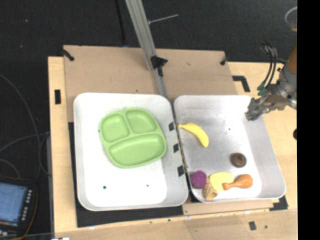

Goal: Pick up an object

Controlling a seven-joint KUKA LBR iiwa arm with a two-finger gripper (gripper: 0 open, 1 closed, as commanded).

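A slanted metal pole [145,39] rises behind two white bins. The left bin [90,184] holds a green divided plate [132,138]. The right bin [262,149] holds a banana [195,133], its long axis running upper-left to lower-right, plus a brown ball [238,159], purple ball [198,178], yellow piece [220,179] and orange drumstick [238,183]. The gripper [252,110] hangs over that bin's upper-right rim, grip state impossible to tell.

illumination is even and diffuse from overhead. both white bins [125,196] read bright, near overexposed, with faint shadows. floor beyond the bench [57,134] falls dark. overall focus is soft, and the gripper [251,112] is slightly blurred.
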